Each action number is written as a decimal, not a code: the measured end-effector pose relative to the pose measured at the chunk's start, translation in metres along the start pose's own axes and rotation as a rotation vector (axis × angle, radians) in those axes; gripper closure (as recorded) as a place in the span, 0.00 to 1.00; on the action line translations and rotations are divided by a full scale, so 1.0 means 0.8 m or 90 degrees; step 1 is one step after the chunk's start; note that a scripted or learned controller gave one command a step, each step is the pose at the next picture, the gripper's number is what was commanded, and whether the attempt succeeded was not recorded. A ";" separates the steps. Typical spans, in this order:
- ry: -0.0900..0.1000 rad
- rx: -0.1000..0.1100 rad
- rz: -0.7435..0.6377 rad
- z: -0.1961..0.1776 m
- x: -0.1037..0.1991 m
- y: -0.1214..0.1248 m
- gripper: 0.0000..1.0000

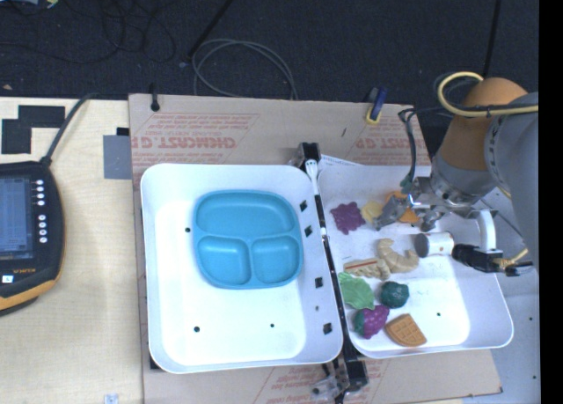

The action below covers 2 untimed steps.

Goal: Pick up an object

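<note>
My gripper is low over the back of the right bin, reaching in from the right. It sits just beside a small yellow piece and a purple toy. Whether anything is held cannot be made out. In front of the gripper lie a tan lumpy toy, a thin brown stick, a green leaf, a dark teal ball, purple grapes and an orange waffle-like piece.
The left bin holds a blue divided plate. A black divider runs between the bins. A teach pendant rests on the bench at far left. Cables lie on the dark floor behind.
</note>
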<state>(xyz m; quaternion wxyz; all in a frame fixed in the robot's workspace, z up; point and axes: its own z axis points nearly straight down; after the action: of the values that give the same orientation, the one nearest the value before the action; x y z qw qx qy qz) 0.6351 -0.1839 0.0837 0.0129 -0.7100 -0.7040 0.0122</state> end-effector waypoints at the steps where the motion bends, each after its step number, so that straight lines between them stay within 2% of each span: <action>1: -0.001 -0.022 -0.005 -0.034 0.001 0.010 0.00; 2: 0.000 -0.020 -0.007 -0.004 0.060 0.010 0.00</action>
<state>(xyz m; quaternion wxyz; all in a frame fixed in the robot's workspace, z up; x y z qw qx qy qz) 0.6434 -0.1363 0.0863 0.0019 -0.7061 -0.7081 0.0009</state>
